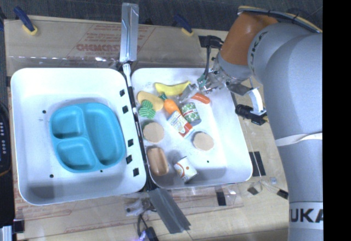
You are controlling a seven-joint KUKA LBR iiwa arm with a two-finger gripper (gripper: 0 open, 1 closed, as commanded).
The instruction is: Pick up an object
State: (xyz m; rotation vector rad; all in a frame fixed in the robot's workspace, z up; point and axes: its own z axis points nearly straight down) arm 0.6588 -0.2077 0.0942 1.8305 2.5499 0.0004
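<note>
A jumble of toy food fills the right bin (233,141), just right of frame centre: a banana (171,89) at the top, a yellow piece (149,99) and a green ridged piece (146,109) against the left wall, an orange carrot (171,106) between them and a small packet (179,123) beside a green-labelled can (191,113). A red-orange piece (201,99) lies at the upper right of the pile, directly beneath the gripper (204,84). Two tan discs (153,132) sit lower down, the second (203,141) to the right and apart from the first; a brown bread roll (157,161) and a red-and-white cup (186,169) on its side lie near the bin's bottom edge.

The gripper hangs over the bin's upper right corner, its tip close to the banana's right end and the red-orange piece; whether the pincer is wide or narrow cannot be told from this angle, and nothing is visibly caught in it. The grey arm (296,97) with its orange band (241,37) enters from the right of the frame.

In the left bin (33,86), a blue divided tray (88,136) with three compartments lies flat near the middle. Both bins rest on a bench (66,42), with blue clamps (24,19) along its top edge
</note>
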